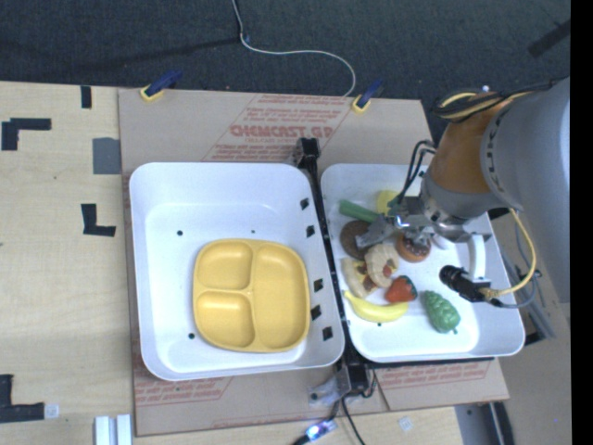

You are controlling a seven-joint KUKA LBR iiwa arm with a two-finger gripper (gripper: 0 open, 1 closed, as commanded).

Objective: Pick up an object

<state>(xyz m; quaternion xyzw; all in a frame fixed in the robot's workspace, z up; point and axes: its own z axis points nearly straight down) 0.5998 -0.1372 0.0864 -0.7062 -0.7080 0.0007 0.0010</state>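
The right bin (482, 341) holds a heap of toy food: a banana (375, 310), a red strawberry (400, 290), a green knobbly vegetable (442, 311), a brown round piece (354, 237), a pale cream piece (380, 265), a long green piece (358, 209) and a yellow piece (386, 198). My gripper (406, 227) hangs low over the heap's far side, just above a brown-and-red round item (413, 247). Its fingers are hidden under the wrist.
In the left bin (162, 202) lies a yellow divided plate (250, 295) near its middle. The arm (482, 156) comes in from the right above the right bin's far edge. Cardboard sheets lie beneath both bins.
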